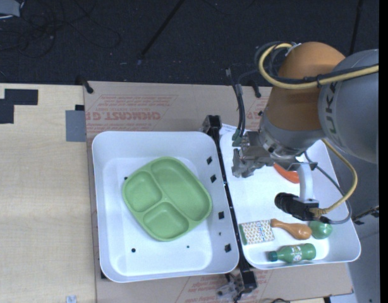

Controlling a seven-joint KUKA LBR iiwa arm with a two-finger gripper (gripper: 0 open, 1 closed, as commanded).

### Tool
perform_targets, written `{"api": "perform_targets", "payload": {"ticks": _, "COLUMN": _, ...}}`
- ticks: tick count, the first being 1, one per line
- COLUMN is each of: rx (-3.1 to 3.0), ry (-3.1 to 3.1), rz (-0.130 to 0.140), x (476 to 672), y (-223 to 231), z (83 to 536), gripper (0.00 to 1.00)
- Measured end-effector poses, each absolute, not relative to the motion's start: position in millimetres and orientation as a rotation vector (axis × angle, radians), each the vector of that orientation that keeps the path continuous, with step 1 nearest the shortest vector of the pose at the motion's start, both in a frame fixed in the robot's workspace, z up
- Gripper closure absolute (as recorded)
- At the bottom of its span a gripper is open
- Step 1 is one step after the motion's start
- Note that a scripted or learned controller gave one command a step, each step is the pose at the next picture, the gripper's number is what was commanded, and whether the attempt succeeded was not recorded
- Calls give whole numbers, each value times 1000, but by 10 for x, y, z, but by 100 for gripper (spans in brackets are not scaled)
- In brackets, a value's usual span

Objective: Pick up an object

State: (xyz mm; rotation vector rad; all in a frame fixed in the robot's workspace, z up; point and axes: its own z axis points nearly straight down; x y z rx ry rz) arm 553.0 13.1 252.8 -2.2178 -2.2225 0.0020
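Observation:
My gripper [243,166] hangs over the upper left part of the right bin [345,248], under the arm's orange band. In the bin's near part lie a small patterned box [257,232], a green bottle [294,253] on its side, a tan pear-shaped piece [292,228] and a green ball [321,230]. An orange-red object [287,172] shows partly beneath the wrist. I see nothing held under the gripper.
The left bin [112,169] holds a green divided plate [165,197]. A black divider [220,194] runs between the bins. A white cylinder [306,183] and a black part [289,202] on the arm's cabling hang over the right bin.

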Motion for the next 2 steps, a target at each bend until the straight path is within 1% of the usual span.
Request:
{"api": "perform_targets", "payload": {"ticks": 1, "rx": -2217, "ry": -2223, "rz": 3, "x": 5751, "y": 599, "z": 2401, "gripper": 100}}
{"api": "perform_targets", "payload": {"ticks": 2, "rx": -2221, "ry": -2220, "rz": 4, "x": 5835, "y": 1021, "z": 2279, "gripper": 100}}
